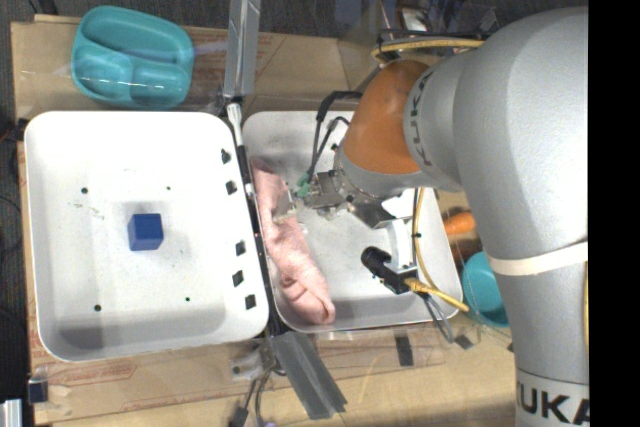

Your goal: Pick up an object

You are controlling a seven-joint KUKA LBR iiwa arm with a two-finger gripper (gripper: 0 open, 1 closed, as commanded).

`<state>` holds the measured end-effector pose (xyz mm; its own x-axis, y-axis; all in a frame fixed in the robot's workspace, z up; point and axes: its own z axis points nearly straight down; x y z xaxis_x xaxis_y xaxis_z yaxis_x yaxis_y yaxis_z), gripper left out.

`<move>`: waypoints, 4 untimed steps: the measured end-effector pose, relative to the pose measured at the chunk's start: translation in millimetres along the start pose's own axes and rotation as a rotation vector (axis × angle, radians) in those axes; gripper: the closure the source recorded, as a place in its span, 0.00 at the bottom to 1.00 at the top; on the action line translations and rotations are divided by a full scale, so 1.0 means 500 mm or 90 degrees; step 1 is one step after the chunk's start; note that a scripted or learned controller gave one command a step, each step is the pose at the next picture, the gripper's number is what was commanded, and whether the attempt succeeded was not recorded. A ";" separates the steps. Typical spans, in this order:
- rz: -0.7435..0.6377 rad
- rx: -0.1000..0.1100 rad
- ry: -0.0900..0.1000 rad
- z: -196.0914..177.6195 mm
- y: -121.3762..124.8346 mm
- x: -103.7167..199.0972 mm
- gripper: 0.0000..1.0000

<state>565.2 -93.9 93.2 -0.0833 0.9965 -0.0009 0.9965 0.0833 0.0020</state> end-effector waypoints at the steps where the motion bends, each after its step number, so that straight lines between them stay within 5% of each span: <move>1: -0.003 0.000 0.001 -0.021 0.001 0.001 1.00; 2: -0.003 0.000 0.000 -0.021 0.001 0.000 0.00; 3: -0.064 0.000 0.000 -0.002 0.148 -0.015 0.00; 4: -0.108 0.000 0.001 -0.002 0.049 -0.029 0.00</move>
<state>590.8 -106.2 94.5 -0.2507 0.9681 0.0005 0.9681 0.2507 0.0018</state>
